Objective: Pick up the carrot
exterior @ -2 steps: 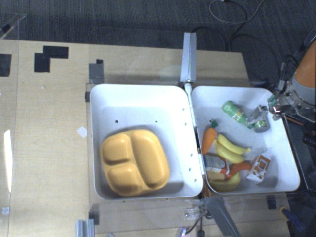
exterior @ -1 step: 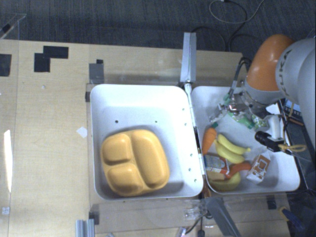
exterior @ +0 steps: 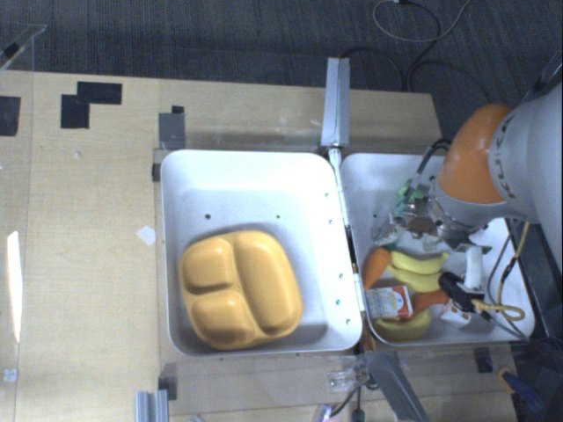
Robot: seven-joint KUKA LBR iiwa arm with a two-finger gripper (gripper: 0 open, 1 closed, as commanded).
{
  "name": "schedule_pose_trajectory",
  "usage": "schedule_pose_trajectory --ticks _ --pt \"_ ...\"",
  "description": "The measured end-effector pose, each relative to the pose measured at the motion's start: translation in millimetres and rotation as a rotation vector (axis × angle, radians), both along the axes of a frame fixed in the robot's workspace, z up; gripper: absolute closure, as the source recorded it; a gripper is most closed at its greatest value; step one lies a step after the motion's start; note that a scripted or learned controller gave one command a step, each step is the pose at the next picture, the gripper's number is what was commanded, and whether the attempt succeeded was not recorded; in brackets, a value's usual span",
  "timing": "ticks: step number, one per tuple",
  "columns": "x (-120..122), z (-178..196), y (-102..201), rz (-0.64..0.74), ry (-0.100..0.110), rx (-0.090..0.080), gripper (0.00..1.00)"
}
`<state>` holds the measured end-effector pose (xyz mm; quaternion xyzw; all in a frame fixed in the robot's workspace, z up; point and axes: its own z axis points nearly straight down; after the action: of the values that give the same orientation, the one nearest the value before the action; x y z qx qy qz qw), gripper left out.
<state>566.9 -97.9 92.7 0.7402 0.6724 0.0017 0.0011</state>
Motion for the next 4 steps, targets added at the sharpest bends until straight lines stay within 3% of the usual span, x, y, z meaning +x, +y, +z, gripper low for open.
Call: schedule_pose_trajectory --ticks 1,2,3,4 --pt "62 -5 -44 -0.085 -0.005 -0.002 0.0" --pt "6 -4 9 -0.224 -0.005 0.002 0.0" --pt "9 9 11 -0.22 -0.013 0.004 1.0" --pt "-27 93 91 -0.373 0.001 0.002 1.0"
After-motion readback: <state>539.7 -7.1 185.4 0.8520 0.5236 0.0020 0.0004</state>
